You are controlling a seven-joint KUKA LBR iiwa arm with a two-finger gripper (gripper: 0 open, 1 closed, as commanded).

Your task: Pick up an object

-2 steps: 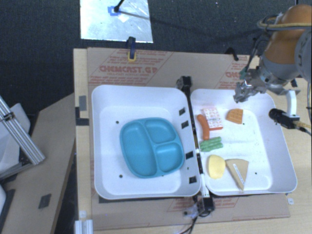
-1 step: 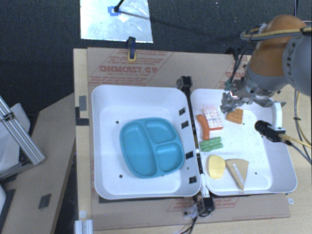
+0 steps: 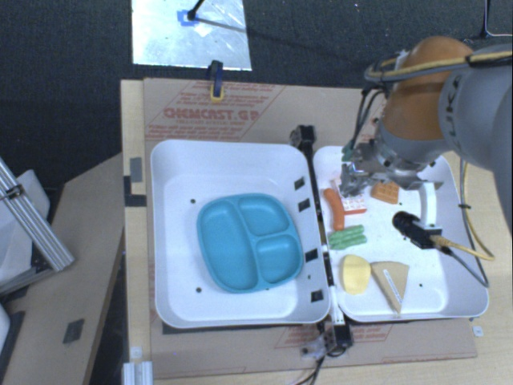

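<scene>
My gripper [image 3: 350, 184] hangs low over the upper left part of the right bin [image 3: 457, 295]. Just below its tip lies a small white and red flat piece [image 3: 357, 207]. An orange-red sausage [image 3: 333, 207] lies to the left of that piece, close to the bin's left wall. An orange waffle-like square [image 3: 385, 192] sits just right of the gripper. Further toward the front lie a green pod [image 3: 346, 237], a yellow lump [image 3: 357, 273] and a tan wedge [image 3: 390, 281]. I see nothing between the fingers from this angle.
The left bin [image 3: 176, 215] holds a blue divided plate [image 3: 248, 241]. A black-clipped divider [image 3: 313, 207] separates the two bins. The arm's grey and orange body [image 3: 433, 95] covers the right bin's far right corner.
</scene>
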